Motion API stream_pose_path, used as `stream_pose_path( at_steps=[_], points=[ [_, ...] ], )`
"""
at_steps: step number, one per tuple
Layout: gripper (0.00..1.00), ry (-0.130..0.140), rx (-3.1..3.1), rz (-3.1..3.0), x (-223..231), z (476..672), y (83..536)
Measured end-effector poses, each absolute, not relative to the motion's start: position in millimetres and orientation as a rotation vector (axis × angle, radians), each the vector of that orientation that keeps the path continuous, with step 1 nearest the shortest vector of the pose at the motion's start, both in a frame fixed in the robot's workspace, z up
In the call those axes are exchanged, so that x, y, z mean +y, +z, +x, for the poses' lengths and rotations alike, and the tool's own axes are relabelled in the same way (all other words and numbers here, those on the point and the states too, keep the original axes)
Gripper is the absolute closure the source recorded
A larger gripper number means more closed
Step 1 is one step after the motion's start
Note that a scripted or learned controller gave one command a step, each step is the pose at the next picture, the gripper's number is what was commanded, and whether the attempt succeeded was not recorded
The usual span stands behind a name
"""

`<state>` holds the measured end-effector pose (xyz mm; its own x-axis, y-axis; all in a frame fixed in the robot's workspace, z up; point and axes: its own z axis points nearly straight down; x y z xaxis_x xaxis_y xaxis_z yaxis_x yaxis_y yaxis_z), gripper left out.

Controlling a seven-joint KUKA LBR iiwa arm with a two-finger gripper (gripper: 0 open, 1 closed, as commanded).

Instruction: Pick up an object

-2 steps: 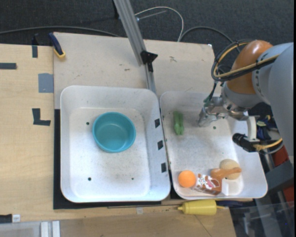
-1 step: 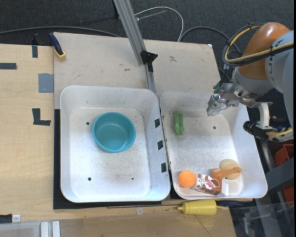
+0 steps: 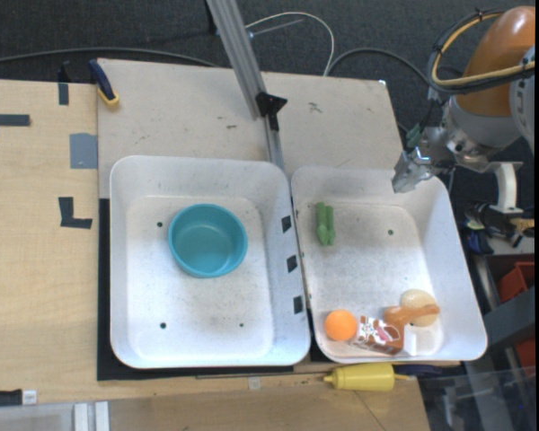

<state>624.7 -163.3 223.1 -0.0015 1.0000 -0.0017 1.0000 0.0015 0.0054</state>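
In the right bin [image 3: 449, 232] lie a green oblong piece [image 3: 324, 223] near its upper left, an orange ball [image 3: 340, 325] at the front, a red and white packet [image 3: 378, 333] beside the ball, and a tan bottle with a white cap [image 3: 414, 317] in the front right corner. A teal bowl [image 3: 207, 240] sits in the left bin [image 3: 126, 241]. My gripper [image 3: 410, 174] hangs over the right bin's far right corner, well away from every object, with nothing seen in it.
A yellow bottle [image 3: 363, 378] lies on the bench just outside the right bin's front rim. A grey metal pole [image 3: 238, 48] slants down to the divide between the bins. Cables curl at the back right.
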Motion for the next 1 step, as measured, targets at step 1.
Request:
stream_pose_path(
  at_steps=[1],
  points=[
    [1.0, 0.0, 2.223, 2.219, -162.8, 625.1, 237.4]
  ],
)
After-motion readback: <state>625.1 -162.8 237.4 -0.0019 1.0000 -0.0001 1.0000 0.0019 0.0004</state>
